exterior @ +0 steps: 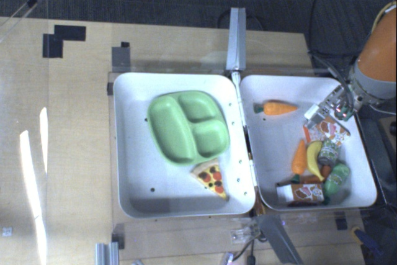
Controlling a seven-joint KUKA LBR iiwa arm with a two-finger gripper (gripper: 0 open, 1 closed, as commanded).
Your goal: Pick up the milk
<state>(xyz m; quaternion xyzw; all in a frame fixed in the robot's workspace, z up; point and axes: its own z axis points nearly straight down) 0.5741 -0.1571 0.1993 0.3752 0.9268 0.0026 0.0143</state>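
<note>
Grey gripper above right bin; jaws' opening cannot tell, nothing visibly held.

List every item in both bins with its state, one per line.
Green divided plate: flat, left bin.
Pizza slice: flat beside plate.
Carrot: lying alone, right bin.
Banana: lying in pile.
Green bottle: tipped over.
Carton: on its side.
Gripper: above right bin.
</note>
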